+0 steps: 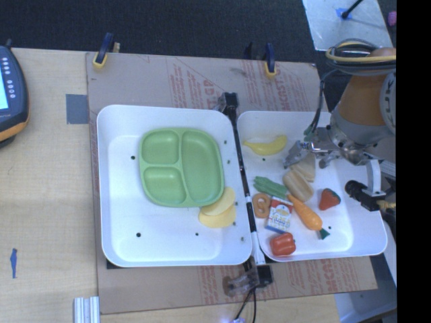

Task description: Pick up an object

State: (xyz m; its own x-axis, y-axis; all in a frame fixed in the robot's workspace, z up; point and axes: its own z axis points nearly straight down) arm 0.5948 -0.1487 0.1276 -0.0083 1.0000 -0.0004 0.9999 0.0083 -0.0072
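**Bench & what sits on it**

Wood bench [47, 200] carries a cardboard sheet [202, 86], clamped at far edge. On it: right bin [367, 244] under the gripper [306, 155], left bin [111, 180] just beside. Handheld pendant [10, 93] well apart, w/ grey tape patch [77, 108] nearer.

The left white plastic bin [114, 180] gave the most room: bare floor lay along its left side and front, with only the green three-compartment plate [182, 167] and a yellow slice-shaped toy [219, 210] touching its front right edge. The right white bin [363, 244] was crowded through its middle, where a tan bread-like piece [300, 180], green bean pod [269, 186], orange carrot [306, 214], small red-and-white carton [279, 217] and red pepper [282, 244] sat close together. A yellow banana [266, 145] lay apart near the back.
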